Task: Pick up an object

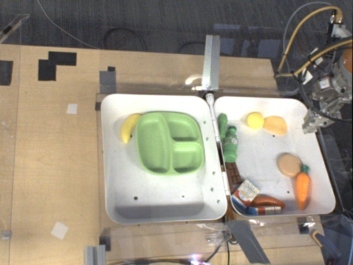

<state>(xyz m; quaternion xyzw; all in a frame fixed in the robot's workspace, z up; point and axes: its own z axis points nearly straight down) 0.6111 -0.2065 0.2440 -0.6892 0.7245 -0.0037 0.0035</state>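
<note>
- i see my pincer [315, 121] at the right bin's [265, 153] upper right rim, above the carrot [302, 189]; can't tell if it's spread or pressed together.
- right bin: lemon [254, 120] touching a yellow-orange lump [275, 125] up top, green bottle [229, 144] by the left wall, tan round thing [289, 164] just above the carrot, small packs in the lower left corner.
- left bin [160, 203]: green divided tray [168, 142] w/ banana [129, 127] at its left edge.

Bench [49, 148] looks like pale matt wood; bins [165, 211] smooth white plastic; green tray [168, 142] matt plastic; divider post [212, 59] brushed metal.
</note>
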